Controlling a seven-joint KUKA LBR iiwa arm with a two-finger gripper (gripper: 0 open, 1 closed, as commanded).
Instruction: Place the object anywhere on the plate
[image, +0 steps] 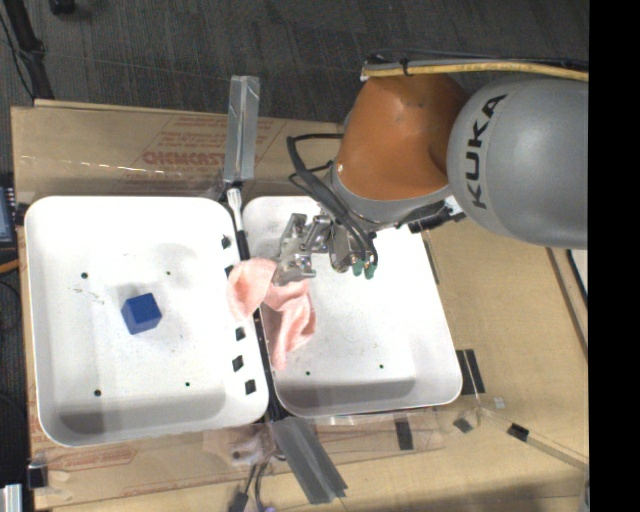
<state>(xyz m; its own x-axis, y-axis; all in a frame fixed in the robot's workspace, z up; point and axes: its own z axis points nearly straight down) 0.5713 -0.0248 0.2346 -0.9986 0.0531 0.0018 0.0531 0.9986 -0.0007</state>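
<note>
Dark carpet surrounds a worktop (500, 330) of pale board, with flattened cardboard under two shallow white bins set side by side. From the camera view above, the left bin (60, 260) carries a small blue cube (142, 312) near its middle, well apart from everything else. The right bin (400, 340) has the arm over it: the grey KUKA body (520, 160) comes in from the right, its orange band (395, 130) bulging above the wrist, and the hand (298, 262) hangs low over the bin's upper left part, pointing down toward the divide between the bins. A pink cloth (275, 305) lies just below and to the left of the hand, draped across the shared rim so that one lobe rests on the left bin's edge and the longer part trails down inside the right bin; its long axis runs roughly top to bottom of the view, along the divide. The cloth's upper edge meets the fingertips, but I cannot tell from here whether the fingers have it pinched or merely touch it, nor how wide they stand. I see no plate that I could name. My guess is that the cloth is the object meant, and that any lift turns on a grasp straight down at that upper fold beside the rim.
</note>
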